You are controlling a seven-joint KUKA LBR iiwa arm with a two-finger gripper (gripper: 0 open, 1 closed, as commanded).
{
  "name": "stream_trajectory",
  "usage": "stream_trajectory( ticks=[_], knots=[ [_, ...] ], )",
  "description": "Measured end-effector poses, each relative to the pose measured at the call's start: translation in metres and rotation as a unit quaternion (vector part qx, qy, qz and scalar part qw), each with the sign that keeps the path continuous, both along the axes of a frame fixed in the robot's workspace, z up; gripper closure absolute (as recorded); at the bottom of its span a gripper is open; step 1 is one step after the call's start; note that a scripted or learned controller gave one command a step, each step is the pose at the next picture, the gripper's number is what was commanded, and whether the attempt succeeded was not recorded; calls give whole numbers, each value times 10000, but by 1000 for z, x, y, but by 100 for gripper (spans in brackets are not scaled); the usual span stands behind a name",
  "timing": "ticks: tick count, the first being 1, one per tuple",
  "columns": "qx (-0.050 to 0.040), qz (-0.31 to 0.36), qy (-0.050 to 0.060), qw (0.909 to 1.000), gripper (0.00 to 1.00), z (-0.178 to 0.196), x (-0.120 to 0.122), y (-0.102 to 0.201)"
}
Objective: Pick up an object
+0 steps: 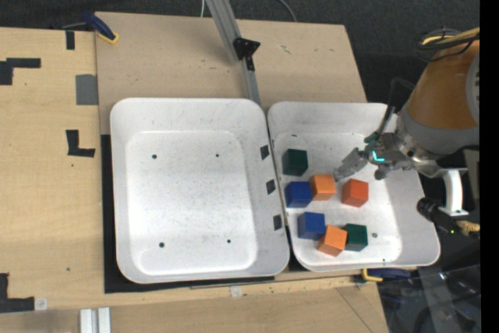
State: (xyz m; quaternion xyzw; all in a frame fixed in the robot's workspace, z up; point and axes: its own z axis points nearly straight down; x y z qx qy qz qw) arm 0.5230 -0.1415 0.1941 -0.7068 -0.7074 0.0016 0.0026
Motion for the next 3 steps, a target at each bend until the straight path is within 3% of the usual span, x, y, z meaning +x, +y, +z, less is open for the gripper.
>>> stream_trajectory(
  ticks=[1,2,3],
  knots=[
    [-3,5,-21,10000,0,2,1,0],
    [-5,-2,5,10000,0,-49,4,-8],
    [-49,-3,-148,9999,0,-74,12,-11]
  ],
)
